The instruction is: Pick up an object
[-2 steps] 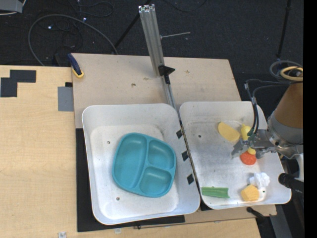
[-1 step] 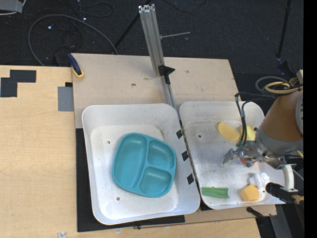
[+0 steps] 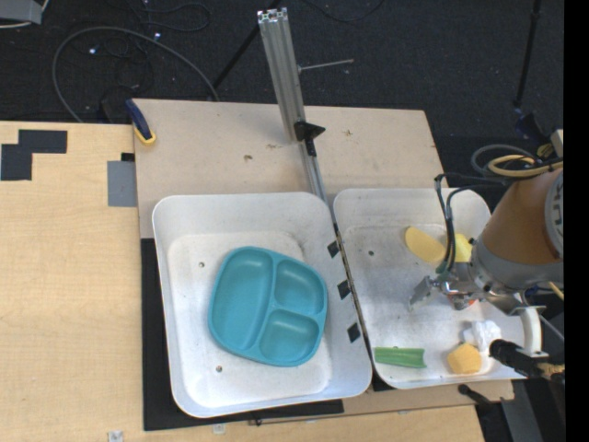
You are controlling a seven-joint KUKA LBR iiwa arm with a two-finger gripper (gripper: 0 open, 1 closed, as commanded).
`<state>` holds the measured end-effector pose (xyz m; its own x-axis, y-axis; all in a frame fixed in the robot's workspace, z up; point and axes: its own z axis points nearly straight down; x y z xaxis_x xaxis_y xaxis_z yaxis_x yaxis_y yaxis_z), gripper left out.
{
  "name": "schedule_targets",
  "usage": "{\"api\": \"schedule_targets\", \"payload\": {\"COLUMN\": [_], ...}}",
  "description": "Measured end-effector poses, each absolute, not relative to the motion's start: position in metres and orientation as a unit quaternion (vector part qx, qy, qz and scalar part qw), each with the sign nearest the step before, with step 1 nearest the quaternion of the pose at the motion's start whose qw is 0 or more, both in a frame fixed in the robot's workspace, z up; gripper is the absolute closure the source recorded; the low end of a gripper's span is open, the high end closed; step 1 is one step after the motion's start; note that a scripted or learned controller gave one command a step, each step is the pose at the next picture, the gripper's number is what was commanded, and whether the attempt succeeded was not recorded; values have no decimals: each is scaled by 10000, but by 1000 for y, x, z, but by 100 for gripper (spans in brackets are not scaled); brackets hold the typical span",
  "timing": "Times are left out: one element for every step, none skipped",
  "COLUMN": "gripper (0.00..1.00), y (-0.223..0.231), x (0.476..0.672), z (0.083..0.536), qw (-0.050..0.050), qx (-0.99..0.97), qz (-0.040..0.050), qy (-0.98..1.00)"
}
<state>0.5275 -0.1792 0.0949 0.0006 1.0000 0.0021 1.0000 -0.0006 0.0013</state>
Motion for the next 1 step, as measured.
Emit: {"api": "schedule_targets", "payload": {"gripper": [100], "y": [-176], "x": [530], "z": [106], "qw": [15], "qx": [-7078], "qz": [-63], "qy": [-7064]}}
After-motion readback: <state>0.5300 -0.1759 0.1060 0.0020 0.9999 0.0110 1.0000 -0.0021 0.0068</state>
